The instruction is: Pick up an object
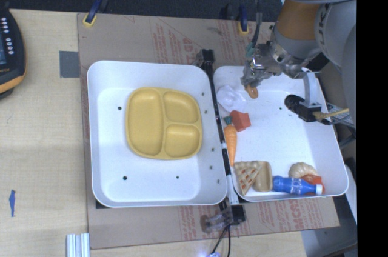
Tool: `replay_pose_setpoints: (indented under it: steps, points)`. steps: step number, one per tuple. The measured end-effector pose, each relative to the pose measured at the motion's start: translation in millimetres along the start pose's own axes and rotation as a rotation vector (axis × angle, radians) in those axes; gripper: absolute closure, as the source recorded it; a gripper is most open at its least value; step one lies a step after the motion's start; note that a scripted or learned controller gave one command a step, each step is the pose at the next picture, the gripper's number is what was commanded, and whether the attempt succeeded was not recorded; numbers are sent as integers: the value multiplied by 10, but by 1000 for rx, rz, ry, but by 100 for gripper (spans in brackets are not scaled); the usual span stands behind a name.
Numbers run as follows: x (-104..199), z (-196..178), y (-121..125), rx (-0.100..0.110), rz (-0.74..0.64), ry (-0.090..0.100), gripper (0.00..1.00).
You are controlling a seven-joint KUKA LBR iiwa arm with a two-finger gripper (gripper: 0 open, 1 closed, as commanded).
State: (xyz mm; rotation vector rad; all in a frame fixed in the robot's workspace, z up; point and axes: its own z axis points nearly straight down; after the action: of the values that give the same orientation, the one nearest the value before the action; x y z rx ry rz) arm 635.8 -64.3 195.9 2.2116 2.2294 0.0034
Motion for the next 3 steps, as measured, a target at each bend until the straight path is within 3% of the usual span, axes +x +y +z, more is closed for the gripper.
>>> replay_pose_setpoints:
  steps: [1,2,3]
  points:
    - [267,37,218,2,2,-1,100]
    - [679,-265,214,3,2,-1,100]
    - [662,-146,-151,9,6,-2,100]
